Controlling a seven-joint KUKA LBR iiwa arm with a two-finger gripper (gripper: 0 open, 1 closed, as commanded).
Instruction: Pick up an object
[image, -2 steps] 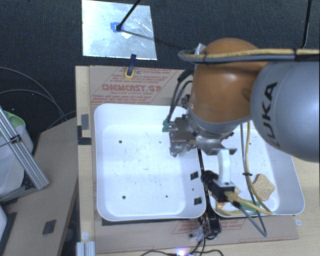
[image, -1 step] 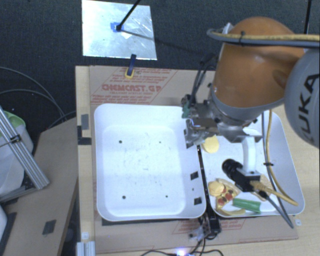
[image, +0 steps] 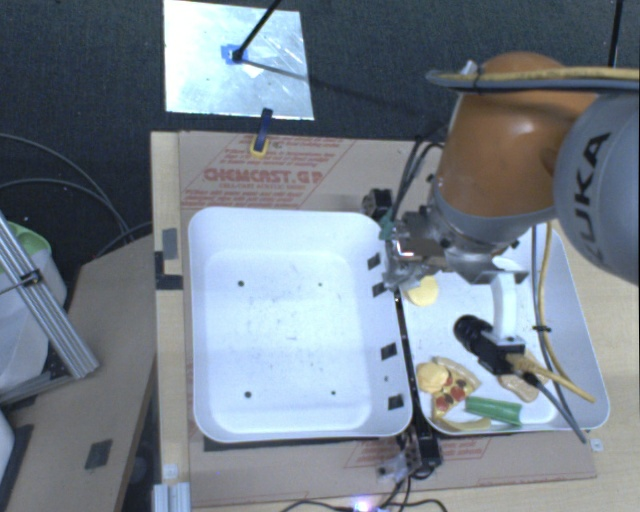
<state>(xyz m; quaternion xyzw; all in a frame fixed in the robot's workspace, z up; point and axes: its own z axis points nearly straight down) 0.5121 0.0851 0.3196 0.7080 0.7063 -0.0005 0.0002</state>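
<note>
The claw (image: 406, 262) is hanging over the right bin (image: 572, 330), a yellow disc (image: 426, 292) lying just beside it; spread or pressed together, can't tell.

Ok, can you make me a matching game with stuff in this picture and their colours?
Things:
1. left bin
2. long stick toy at the right bin's near edge
3. arm's band
4. small piece just under the wrist

Colours:
a. orange
b. yellow
c. white
d. green

Pairs: 1-c, 2-d, 3-a, 4-b.
</note>
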